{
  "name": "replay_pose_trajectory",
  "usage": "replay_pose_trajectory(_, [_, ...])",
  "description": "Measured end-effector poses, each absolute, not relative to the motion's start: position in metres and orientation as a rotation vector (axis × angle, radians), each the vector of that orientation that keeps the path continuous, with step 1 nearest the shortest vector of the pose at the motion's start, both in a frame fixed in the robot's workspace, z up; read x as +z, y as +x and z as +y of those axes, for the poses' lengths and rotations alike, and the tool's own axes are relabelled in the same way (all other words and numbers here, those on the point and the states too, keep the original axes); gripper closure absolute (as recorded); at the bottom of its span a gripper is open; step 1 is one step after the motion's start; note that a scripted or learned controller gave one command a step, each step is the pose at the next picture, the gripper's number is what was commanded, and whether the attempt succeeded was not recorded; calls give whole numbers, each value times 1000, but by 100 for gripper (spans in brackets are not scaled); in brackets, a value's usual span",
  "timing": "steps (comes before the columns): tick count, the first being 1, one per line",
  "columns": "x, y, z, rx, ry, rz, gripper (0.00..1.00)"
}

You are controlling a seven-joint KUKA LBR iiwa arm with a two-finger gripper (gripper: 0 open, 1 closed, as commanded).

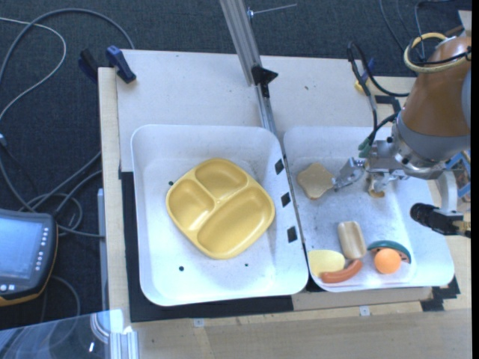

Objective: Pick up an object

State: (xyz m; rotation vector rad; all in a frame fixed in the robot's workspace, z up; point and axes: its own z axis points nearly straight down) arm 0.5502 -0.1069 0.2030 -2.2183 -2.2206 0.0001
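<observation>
The arm runs off the right edge, so its base and upper links are cut off. The gripper is small and partly blurred; whether its fingers are spread or closed cannot be told. The arm's wrist covers part of the right bin. The teal ring lies partly behind the orange ball. At the left edge, a screen device is cut off.

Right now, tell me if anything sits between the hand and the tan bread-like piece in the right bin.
Nothing visible does. The hand sits right at the tan piece's right edge, with only bare right bin floor around them.
</observation>
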Motion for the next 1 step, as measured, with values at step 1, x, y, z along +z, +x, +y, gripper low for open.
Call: replay_pose_trajectory(1, [203, 550, -107, 0, -2219, -2221, 0])
